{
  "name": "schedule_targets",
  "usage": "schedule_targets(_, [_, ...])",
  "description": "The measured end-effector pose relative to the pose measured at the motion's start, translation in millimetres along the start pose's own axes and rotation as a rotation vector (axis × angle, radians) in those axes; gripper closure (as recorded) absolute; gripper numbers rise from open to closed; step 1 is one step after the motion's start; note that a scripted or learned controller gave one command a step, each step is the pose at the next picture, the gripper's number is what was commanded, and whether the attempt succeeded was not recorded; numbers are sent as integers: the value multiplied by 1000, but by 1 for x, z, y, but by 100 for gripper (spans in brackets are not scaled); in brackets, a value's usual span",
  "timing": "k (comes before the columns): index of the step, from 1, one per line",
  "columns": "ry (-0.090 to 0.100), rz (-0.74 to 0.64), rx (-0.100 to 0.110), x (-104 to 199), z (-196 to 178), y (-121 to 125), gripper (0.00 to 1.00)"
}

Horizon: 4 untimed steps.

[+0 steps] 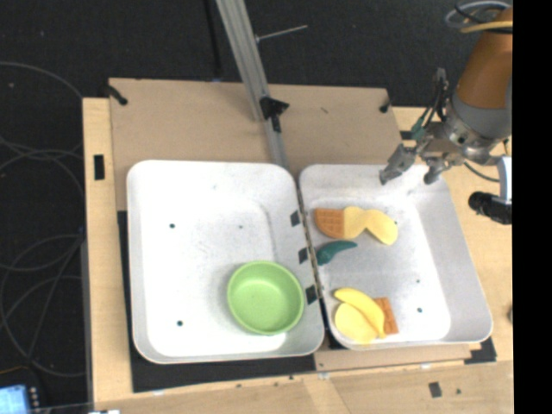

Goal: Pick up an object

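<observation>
My gripper [412, 171] hangs over the far right corner of the right bin [448, 257], open, with nothing between its two fingers. Below it in that bin lie an orange waffle-like piece [329, 222] with a yellow piece [373, 224] beside it. A small teal piece [335, 250] rests by the bin's left wall. At the near edge sit a yellow banana-like piece [355, 313] and a small orange block [387, 315]. A green bowl [265, 296] stands in the left bin [190, 231].
A grey metal pole [246, 50] slants down from the top to a black clamp [274, 109] behind the bins. Both bins lie on a brown board [190, 119] on the bench. Black clips [302, 253] sit along the seam between the bins.
</observation>
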<state>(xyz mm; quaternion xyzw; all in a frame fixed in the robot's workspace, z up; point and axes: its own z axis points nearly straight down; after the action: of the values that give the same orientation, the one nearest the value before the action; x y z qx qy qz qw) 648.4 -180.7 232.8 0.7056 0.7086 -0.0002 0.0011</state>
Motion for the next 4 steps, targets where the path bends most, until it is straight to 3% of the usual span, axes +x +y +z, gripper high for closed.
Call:
schedule_targets(1, [-1, 0, 0, -1, 0, 0, 0])
schedule_targets(3, [-1, 2, 4, -7, 101, 4, 0])
schedule_targets(4, [-3, 3, -3, -9, 131, 5, 0])
